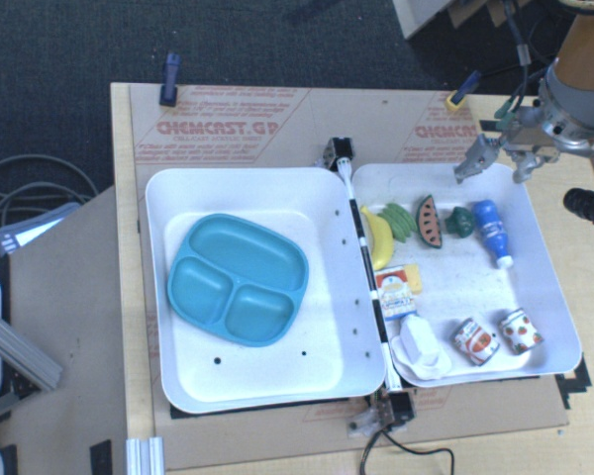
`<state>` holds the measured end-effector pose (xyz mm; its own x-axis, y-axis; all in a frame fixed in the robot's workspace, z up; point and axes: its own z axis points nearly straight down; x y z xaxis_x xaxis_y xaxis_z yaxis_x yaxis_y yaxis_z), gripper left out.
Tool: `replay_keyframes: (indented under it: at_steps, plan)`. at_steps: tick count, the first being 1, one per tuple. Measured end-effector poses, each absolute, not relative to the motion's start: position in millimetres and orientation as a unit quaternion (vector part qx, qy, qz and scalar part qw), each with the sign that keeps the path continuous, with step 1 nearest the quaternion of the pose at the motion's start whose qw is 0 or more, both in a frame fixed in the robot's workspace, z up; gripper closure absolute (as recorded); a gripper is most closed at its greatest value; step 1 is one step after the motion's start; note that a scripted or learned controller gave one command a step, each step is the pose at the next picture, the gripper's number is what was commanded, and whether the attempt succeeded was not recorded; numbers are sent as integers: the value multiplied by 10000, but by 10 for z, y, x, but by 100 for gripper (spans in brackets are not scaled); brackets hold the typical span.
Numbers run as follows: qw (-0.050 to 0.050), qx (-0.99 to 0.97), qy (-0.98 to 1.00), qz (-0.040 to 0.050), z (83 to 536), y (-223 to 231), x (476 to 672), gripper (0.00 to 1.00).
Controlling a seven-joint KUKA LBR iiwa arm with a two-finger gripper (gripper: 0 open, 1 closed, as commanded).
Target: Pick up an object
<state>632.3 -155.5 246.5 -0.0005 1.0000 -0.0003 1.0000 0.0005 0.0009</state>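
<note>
My gripper [497, 167] hangs over the far edge of the right bin [544, 275], its two fingers [469, 167] spread open with nothing between them. Just below it lie a blue bottle [492, 230], a dark green vegetable [460, 222], a watermelon slice [430, 221], a green pepper [399, 220] and a yellow banana [378, 238]. Nearer the front sit a small carton [397, 293], a white cup [420, 346] and two small cans [475, 339] [520, 331].
The left bin [178, 364] holds a blue divided plate [238, 279]. A black hinge bar [364, 265] runs between the bins. Cardboard lies under both bins, with blue clamps [169, 77] at its far edge. Cables lie at the left.
</note>
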Motion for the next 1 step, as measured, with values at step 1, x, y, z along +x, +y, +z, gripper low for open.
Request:
replay_keyframes:
  at_steps: [1]
  plan:
    - [-12, 7066, 7076, -7, 1193, -1471, 6658, 0]
